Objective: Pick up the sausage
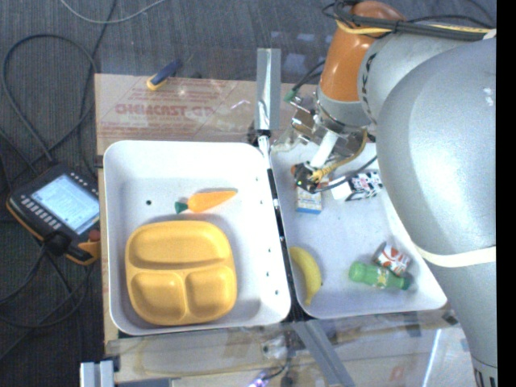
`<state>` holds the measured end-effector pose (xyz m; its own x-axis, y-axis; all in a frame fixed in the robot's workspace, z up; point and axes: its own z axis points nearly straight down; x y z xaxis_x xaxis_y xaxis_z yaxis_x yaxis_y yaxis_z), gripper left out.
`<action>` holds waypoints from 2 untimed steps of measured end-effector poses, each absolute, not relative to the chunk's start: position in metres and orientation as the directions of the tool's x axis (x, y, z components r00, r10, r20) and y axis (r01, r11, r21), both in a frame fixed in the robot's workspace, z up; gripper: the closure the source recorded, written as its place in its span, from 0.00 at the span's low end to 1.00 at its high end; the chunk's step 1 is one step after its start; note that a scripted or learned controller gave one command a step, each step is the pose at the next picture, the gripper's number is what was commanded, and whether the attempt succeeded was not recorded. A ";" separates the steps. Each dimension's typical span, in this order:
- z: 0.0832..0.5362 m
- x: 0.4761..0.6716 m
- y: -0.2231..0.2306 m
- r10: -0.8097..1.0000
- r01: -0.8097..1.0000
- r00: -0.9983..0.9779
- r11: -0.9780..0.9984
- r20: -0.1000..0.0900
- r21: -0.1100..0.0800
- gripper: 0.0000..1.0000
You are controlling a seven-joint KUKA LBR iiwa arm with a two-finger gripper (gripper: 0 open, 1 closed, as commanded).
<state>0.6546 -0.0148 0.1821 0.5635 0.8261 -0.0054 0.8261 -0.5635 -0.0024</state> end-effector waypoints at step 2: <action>0.098 0.668 -0.098 0.830 0.830 0.558 -0.558 -0.008 -0.004 1.00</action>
